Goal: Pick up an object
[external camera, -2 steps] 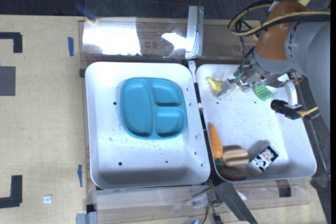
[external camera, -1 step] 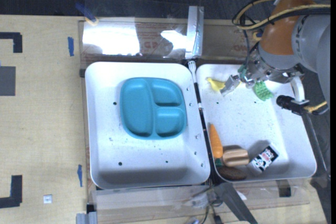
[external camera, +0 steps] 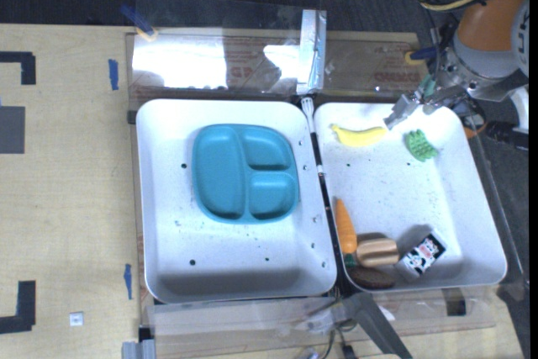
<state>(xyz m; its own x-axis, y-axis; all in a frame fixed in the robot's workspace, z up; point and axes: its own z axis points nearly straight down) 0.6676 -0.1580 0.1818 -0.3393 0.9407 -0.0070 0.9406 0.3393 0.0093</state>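
Note:
The right bin [external camera: 471,206] holds a yellow banana [external camera: 359,134] near its far wall and a small green leafy piece [external camera: 420,145] to the banana's right. An orange carrot [external camera: 344,225], a tan bread roll [external camera: 377,250], a dark brown piece [external camera: 371,275] and a black-and-white carton [external camera: 422,255] lie along its near side. My gripper [external camera: 414,105] hangs over the bin's far edge, just right of the banana's tip and above the green piece. Nothing shows in it.
The left bin [external camera: 160,206] holds a blue divided plate [external camera: 246,172]. A clear plastic sheet [external camera: 227,55] stands behind the bins. The arm [external camera: 492,21] with yellow cable comes in at the top right. Wooden bench [external camera: 59,181] lies to the left.

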